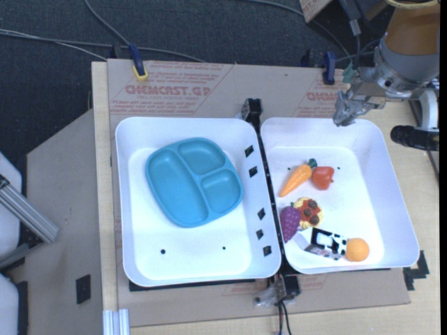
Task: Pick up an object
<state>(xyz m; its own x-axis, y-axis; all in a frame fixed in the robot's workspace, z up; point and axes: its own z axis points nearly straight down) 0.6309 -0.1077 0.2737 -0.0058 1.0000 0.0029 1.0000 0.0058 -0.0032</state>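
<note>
— Where the two shallow white bins meet, what lies around the pick?

— A row of small black clips (255,194) runs down the shared wall. The left white bin (133,208) carries a light blue plastic plate with three compartments (194,180), lying flat near its middle. The right white bin (391,187) holds the toys: an orange plastic carrot with a green top (297,178) lies at a slant, its leafy end touching a red plastic pepper (323,177). Below them sit a purple bunch of plastic grapes (290,220), a small yellow and brown round toy (307,210) just beside it, a black and white patterned block (325,243), and an orange ball (357,250) touching that block's right end, near the front wall.

— And the arm?

— It reaches in from the right, grey with an orange band up top. The two-finger tool (346,112) points down over the far rim of the right bin, well apart from every toy. Nothing sits between its fingers; whether they are apart or together I cannot tell.

— The setting?

— Both bins rest on a brown cardboard sheet (209,82) with red printing, clamped by a yellow and blue clamp (138,65) on a pale wooden table (433,208). Cables (105,12) trail across dark carpet behind.
</note>
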